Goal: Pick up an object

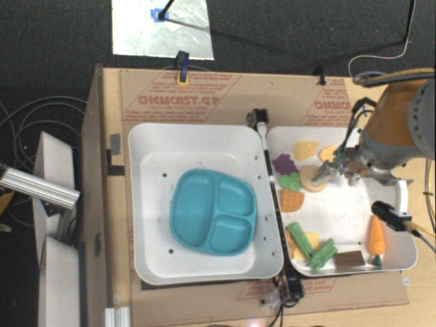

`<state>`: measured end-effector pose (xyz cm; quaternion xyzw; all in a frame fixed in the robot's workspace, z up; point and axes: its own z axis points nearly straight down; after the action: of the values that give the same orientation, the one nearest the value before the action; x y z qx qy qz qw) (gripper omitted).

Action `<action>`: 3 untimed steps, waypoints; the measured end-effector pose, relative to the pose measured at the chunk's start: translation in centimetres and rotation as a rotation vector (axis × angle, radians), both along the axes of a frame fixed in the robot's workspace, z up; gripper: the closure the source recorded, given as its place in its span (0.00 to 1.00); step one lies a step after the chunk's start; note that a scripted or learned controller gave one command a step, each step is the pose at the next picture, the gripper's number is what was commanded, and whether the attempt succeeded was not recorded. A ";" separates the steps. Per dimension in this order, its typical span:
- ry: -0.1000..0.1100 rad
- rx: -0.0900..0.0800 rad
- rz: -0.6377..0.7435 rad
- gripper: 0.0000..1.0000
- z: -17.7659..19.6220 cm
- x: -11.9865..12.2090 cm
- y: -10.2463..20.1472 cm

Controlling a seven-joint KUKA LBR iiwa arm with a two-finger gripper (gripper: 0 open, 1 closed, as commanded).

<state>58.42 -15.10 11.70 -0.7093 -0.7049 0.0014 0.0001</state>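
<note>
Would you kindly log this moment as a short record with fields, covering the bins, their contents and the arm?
left bin: teal divided plate
right bin: toy foods, including carrot, purple grapes, green pieces, brown block
arm: reaching in over right bin
gripper: above round tan piece, grasp not confirmed

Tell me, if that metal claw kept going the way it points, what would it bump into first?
Most likely the round tan cookie-like toy, lying just left of the gripper in the right-hand white bin. Height is unclear from above, so it might pass over.
</note>
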 end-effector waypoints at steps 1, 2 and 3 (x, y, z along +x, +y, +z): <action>0.002 0.001 -0.002 0.00 1.8 -10.3 -5.2; -0.007 0.001 0.007 1.00 2.8 -9.6 -4.7; -0.015 0.004 0.023 1.00 9.0 -1.5 4.9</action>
<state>56.88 -10.17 20.71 -0.7010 -0.7131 -0.0053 -0.0037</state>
